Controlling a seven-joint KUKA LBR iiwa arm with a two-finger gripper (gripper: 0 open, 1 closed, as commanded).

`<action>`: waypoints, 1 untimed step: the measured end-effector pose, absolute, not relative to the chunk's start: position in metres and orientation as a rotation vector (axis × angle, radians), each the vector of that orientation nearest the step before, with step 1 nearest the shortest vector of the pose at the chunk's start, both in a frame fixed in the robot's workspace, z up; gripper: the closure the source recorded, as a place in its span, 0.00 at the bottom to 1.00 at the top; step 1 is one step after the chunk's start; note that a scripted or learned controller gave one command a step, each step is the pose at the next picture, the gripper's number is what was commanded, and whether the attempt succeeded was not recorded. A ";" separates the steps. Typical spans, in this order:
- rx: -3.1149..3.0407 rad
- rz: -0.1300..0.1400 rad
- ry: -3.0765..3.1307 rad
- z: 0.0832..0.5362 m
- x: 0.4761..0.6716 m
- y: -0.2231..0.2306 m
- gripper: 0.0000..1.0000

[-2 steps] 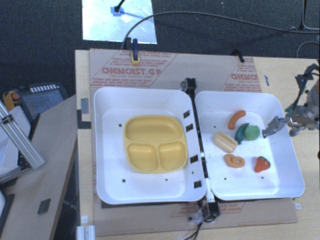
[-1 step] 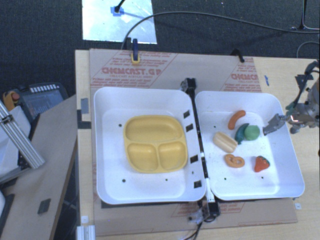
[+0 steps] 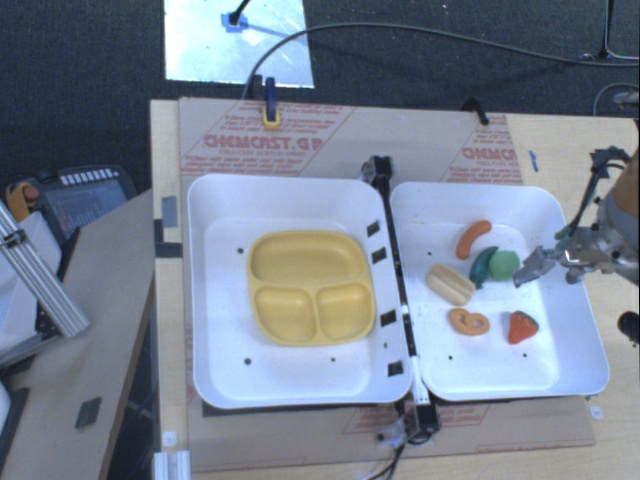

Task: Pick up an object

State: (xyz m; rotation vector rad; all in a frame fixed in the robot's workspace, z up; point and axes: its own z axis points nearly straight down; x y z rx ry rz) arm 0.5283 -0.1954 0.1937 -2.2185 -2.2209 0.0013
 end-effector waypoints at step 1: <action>-2.218 0.001 -2.222 0.147 0.538 -0.197 0.00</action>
